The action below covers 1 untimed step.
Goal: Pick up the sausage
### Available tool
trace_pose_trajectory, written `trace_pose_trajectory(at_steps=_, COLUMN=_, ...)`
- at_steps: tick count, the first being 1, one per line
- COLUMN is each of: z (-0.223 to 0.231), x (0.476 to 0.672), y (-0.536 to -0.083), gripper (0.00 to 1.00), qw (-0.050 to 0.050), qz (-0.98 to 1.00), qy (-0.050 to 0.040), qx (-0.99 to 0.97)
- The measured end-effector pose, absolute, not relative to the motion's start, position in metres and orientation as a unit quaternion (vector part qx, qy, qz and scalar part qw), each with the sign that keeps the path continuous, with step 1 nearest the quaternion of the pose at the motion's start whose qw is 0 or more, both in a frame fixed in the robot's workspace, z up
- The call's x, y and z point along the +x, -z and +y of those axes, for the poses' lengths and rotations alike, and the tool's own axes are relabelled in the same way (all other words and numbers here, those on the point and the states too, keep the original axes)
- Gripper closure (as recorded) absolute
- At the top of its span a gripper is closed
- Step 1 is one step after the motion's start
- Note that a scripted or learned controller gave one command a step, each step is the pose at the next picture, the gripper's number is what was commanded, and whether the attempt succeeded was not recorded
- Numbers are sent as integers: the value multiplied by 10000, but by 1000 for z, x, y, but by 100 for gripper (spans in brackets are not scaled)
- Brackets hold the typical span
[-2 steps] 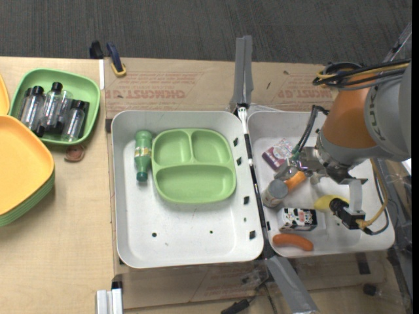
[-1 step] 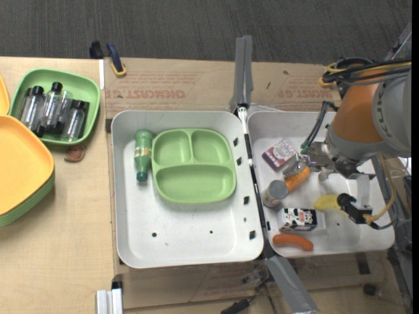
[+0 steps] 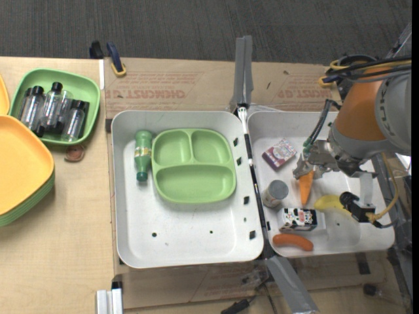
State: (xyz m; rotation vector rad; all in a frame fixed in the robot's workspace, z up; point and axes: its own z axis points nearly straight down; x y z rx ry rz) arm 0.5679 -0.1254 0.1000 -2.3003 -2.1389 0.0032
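1. The gripper [image 3: 306,173] is seen low over the right bin [image 3: 353,241], at the upper end of an orange carrot [image 3: 306,187]; whether it is spread or pressed together cannot be told, since it is masked by the wrist housing and the carrot.
2. The sausage [image 3: 292,242] is found at about six o'clock from the gripper, lying flat near the bin's front edge, well apart from it and untouched.
3. The approach step is judged to be in hand: nothing of the task's thing is gripped yet.
4. A shift toward six o'clock is called for next, then a descent over the sausage's middle, its long axis being crossed.
5. Just above the sausage at twelve o'clock a small printed carton [image 3: 300,219] is set, so little room is left there.
6. The yellow item [image 3: 330,203] at four o'clock from the gripper is partly covered by cabling, and contact between gripper and carrot cannot be judged.
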Motion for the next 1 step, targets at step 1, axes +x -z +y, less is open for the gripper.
trace_pose_trajectory(at_steps=1, z=-81, x=498, y=-230, gripper=100, qw=5, qz=-7357, qy=-10, qx=-6773)
